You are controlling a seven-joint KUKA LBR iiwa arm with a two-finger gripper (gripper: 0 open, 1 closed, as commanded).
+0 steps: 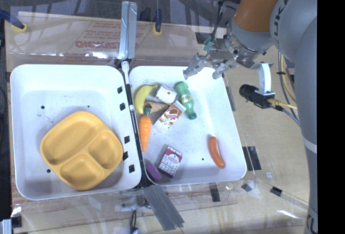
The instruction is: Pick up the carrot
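The carrot (144, 130) is orange with a green top. It lies lengthwise along the left wall of the right bin (232, 136), just below the banana (141, 97). My gripper (203, 73) hangs over the far edge of that bin, up and to the right of the carrot and well apart from it. Its two fingers (188, 71) are spread open and hold nothing.
Also in the right bin are a green bottle (186, 100), a white carton (168, 118), a red box (170, 161), a sausage (216, 151) and a purple item (152, 171). A yellow divided plate (81, 149) sits in the left bin (32, 93).
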